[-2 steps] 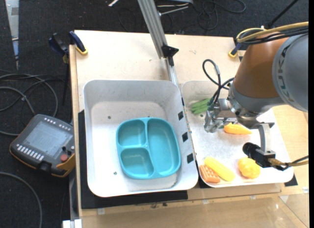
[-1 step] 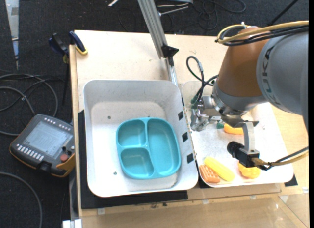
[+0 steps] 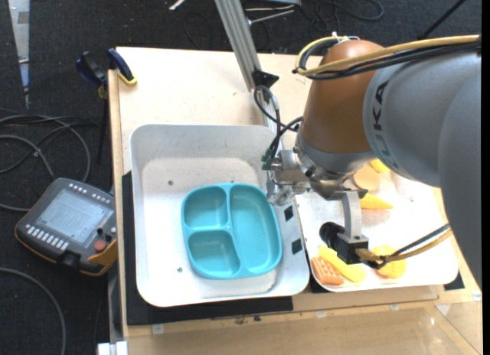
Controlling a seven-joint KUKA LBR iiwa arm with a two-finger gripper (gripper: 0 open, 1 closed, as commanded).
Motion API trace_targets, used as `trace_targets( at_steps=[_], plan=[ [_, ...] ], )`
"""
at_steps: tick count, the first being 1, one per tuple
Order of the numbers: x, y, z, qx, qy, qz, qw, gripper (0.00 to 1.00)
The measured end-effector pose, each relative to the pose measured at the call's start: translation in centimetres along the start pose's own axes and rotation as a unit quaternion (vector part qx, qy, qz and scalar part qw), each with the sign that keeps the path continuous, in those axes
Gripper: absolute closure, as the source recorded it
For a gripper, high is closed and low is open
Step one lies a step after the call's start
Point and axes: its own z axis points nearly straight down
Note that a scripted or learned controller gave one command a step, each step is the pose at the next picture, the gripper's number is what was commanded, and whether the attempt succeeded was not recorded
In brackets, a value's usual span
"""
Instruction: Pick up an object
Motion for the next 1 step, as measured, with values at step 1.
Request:
trace_targets(
  at_steps=[1],
  plan=[
    [2.52,-0.24,0.76,0.001,-0.001,0.002,1.0,1.0]
  ],
)
